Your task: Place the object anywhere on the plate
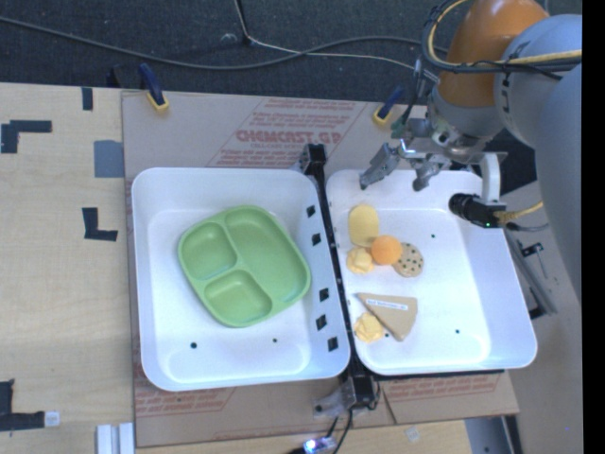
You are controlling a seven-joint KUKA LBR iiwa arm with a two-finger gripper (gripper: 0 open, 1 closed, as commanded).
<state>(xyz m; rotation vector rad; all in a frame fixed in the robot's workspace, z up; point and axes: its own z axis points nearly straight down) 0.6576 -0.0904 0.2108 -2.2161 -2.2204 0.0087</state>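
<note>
Dark carpet [189, 17], wood bench [57, 282], cardboard [274, 130]

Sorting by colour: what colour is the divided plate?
Light green divided plastic plate, clearest in the camera view.

Two shallow white bins sit side by side on my worktop [57, 282]: the left bin [156, 348] and the right bin [492, 339], joined by a black divider strip [326, 253]. Both rest on a brown cardboard sheet [274, 130] printed with red lettering. Two yellow-and-blue clamps, left clamp [154, 93] and right clamp [386, 112], grip its far edge. Black tape marks [95, 223] lie on the wooden surface to the left. A black cable [236, 12] crosses the dark floor beyond.
</note>
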